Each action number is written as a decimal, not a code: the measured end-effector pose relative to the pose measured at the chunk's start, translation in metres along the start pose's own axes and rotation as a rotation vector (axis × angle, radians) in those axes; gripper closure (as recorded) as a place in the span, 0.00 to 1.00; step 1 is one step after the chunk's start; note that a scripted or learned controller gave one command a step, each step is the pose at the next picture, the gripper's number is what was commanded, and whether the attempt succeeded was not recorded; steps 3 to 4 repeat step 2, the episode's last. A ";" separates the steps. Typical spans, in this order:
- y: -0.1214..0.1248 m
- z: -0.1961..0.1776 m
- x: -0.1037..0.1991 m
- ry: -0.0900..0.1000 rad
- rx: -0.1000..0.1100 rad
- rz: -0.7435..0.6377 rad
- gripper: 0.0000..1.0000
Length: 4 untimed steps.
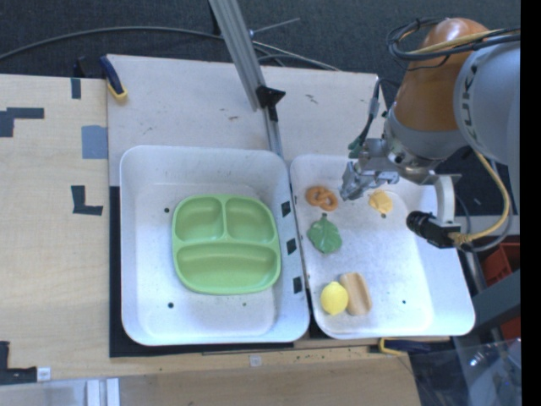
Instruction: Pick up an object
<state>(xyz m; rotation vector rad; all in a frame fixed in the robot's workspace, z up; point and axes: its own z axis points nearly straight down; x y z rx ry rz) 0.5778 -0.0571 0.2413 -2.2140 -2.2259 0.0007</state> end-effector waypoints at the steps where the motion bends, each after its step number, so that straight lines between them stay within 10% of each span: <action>1: 0.007 0.014 0.055 0.000 0.002 -0.002 1.00; 2: 0.014 0.020 0.118 0.001 0.000 -0.003 1.00; 4: 0.014 0.020 0.118 0.001 0.000 -0.003 1.00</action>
